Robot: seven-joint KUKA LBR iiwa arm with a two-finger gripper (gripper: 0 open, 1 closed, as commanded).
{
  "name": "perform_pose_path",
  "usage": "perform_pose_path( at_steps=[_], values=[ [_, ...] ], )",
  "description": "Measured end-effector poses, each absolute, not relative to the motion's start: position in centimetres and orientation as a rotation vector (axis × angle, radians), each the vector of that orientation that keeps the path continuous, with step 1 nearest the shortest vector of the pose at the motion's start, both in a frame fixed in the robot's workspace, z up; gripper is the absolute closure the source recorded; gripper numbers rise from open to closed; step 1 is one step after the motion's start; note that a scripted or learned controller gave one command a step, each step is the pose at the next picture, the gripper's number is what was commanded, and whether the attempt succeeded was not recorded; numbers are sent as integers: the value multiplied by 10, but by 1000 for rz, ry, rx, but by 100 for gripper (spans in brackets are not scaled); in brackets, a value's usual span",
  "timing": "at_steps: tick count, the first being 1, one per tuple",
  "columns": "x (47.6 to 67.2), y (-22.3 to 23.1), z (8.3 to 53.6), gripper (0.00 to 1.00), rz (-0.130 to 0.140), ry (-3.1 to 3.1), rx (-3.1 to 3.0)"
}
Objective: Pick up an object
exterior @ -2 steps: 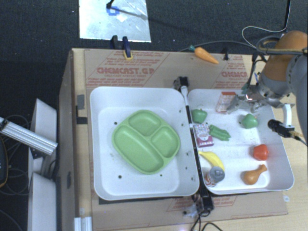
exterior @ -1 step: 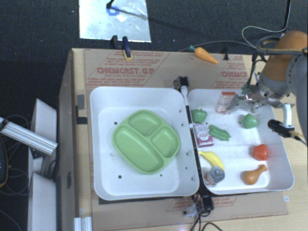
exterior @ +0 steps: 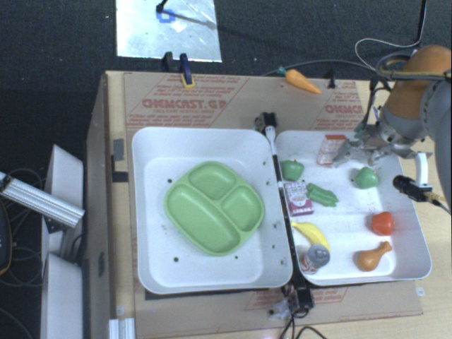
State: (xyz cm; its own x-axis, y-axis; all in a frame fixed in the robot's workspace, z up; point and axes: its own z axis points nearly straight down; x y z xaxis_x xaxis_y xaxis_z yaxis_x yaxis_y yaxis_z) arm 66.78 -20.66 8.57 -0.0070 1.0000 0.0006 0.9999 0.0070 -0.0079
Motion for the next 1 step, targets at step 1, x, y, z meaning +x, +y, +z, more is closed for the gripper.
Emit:
perform_pose_path(
  at_steps=[1],
  values=[
    [668, -207, 86, 0, 8, -2225, -2209]
  ],
)
